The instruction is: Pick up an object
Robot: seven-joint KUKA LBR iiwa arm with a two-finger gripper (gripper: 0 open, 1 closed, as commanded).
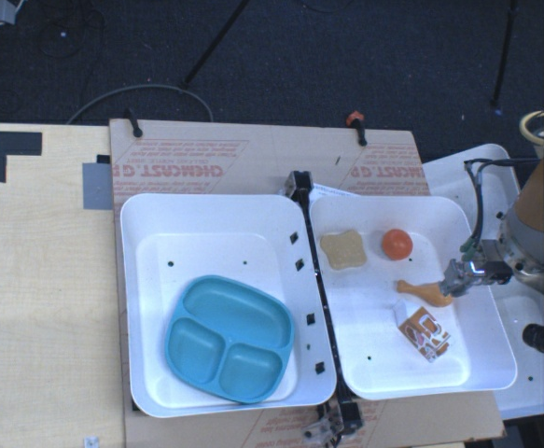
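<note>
Two white bins sit side by side on my counter [48, 297], and my claw [463, 276] is low at the right-hand edge of the right bin [481, 241]. Its metal tip lies just beside, perhaps touching, the near end of an orange drumstick-shaped toy [423, 292]. At this slant and size I cannot tell how the claw is set, nor whether anything is caught in it, so I record no hold.

Candidates for the task are all in the right bin: the orange toy at mid-right, a red ball [397, 244] above it, a tan slice of toast [343, 249] near the divider, and a small brown-and-white packet [424, 332] lower down. Each lies apart from the others, which in my judgement leaves room to approach any one of them.

In the left bin [146, 250] is a blue divided plate [230, 337], flat and well apart from my reach.

Judgement: my position at the toy's end suggests it is the intended target. It is slim and lies flat, so an off-centre pinch could push it aside rather than lift it.
</note>
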